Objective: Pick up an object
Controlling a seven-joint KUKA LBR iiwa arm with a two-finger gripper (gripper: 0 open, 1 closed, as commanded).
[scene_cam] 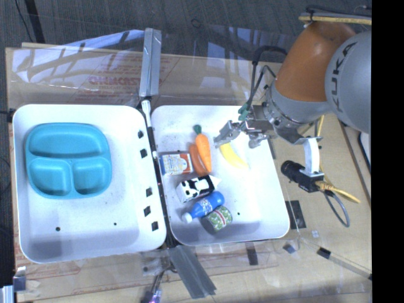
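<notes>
My gripper (pixel 241 136) hangs over the upper middle of the right bin (pixel 265 201), its two fingers spread open with nothing between them. Just below it a yellow banana (pixel 233 157) lies on the bin floor. To its left an orange carrot (pixel 202 153) lies beside a small carton (pixel 175 163). Lower down are a black-and-white cow-patterned item (pixel 196 186), a blue bottle (pixel 204 207) and a green can (pixel 219 218).
The left bin (pixel 82 226) holds a blue divided tray (pixel 67 159). A raised divider (pixel 151 169) separates the two bins. The arm's grey and orange body (pixel 315 68) looms over the right bin's far right corner.
</notes>
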